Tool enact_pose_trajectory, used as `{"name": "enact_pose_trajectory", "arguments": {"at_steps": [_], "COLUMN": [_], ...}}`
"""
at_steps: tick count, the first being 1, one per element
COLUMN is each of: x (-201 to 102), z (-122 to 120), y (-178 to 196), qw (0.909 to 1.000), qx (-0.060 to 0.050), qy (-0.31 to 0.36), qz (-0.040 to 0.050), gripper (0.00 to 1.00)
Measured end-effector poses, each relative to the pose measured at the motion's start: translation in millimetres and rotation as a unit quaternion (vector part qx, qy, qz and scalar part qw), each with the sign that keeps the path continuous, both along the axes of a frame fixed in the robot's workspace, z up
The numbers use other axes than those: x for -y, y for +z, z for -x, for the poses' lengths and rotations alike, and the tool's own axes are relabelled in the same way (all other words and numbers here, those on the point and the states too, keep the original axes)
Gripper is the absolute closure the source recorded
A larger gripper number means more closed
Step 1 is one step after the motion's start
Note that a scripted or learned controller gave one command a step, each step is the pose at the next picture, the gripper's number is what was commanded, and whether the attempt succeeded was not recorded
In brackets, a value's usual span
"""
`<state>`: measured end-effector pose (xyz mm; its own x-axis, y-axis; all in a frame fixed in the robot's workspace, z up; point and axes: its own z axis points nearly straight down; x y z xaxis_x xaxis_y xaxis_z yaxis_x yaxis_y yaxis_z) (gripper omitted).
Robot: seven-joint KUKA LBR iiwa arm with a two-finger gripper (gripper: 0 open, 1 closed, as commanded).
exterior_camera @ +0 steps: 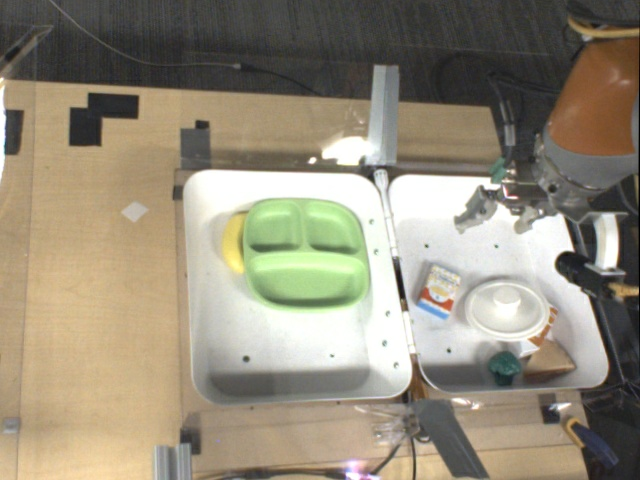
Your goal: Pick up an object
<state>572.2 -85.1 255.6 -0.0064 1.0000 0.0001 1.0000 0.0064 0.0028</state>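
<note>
1. While the arm (600, 98) hung over the right bin's back corner, we saw its gripper (497, 208) spread wide and bare, with nothing between the fingers, so we judged the pick as not yet done: a descent, a closing and a lift all remained.
2. We found the bench (90, 298) to be pale wood with black marks at its left rear, and beyond it lay dark carpet crossed by a thin cable (150, 58).
3. We noted the left bin (290, 373) and right bin (440, 363) touching along a shared edge, with a metal post (384, 118) rising behind that seam.
4. We saw a green tray (303, 253) filling the middle of the left bin, upright, with three compartments.
5. We counted the likely targets in the right bin, all nearer the front than the gripper: a white lid (508, 306) in the middle, a small carton (438, 290) just left of it, and a brown wedge (552, 356) tucked by the front right corner.
6. We spotted a yellow piece (233, 243) peeking out from under the tray's left edge.
7. We made out a teal lump (505, 368) at the front wall, just beside the wedge.
</note>
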Motion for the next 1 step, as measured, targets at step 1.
{"name": "enact_pose_trajectory", "arguments": {"at_steps": [1], "x": [-2.4], "z": [33.8], "y": [-118.1], "qw": [0.9999], "qx": [0.0], "qy": [0.016], "qz": [0.0], "gripper": [0.0]}}
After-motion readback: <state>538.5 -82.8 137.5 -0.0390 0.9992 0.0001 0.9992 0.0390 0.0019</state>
